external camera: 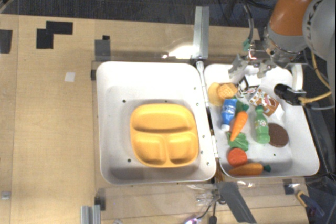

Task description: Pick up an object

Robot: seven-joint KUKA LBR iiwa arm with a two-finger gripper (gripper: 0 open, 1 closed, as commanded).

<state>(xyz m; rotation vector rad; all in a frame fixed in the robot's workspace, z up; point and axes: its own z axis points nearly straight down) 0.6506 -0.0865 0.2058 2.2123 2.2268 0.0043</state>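
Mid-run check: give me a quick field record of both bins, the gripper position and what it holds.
left bin: holds a yellow divided tray
right bin: toy food, including a blue bottle, a carrot, a green bottle, a brown disc, a tomato
gripper: above the far edge of the right bin
held object: none seen between the fingers
task status: nothing picked up yet

A grey robot arm with an orange band (pixel 294 8) above the wrist reaches in from the right. Its gripper (pixel 251 70) points downward at the upper right, metal parts spread beneath the wrist.
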